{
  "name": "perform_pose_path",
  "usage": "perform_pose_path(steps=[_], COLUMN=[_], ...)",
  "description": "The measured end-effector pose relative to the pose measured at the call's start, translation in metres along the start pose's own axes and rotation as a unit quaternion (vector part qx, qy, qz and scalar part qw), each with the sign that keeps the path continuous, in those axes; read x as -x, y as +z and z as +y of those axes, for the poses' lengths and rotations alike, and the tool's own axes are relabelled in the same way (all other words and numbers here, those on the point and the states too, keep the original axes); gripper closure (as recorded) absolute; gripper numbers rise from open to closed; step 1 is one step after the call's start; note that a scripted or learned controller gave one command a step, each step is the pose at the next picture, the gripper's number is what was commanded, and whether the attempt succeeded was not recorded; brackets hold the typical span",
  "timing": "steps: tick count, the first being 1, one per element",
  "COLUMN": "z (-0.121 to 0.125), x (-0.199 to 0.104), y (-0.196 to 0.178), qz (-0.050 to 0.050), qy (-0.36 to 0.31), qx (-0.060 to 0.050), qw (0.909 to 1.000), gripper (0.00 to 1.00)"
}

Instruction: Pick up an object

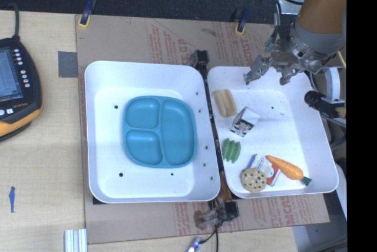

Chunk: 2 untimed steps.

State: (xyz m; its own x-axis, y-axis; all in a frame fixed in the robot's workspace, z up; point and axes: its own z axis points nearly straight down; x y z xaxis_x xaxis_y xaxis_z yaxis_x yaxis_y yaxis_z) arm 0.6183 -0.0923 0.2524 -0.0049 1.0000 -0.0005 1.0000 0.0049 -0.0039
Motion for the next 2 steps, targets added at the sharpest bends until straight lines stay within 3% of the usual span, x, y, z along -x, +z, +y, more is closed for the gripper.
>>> perform_pose_path(steps=[1, 2], z=[-0.008, 0.012], x=[-0.001, 0.015], y=[0.129, 0.16], qz=[0.0, -0.001], qy=[0.0, 0.0], qx=[-0.002, 0.001], qw=[1.0, 1.0], gripper=[0.0, 0.0])
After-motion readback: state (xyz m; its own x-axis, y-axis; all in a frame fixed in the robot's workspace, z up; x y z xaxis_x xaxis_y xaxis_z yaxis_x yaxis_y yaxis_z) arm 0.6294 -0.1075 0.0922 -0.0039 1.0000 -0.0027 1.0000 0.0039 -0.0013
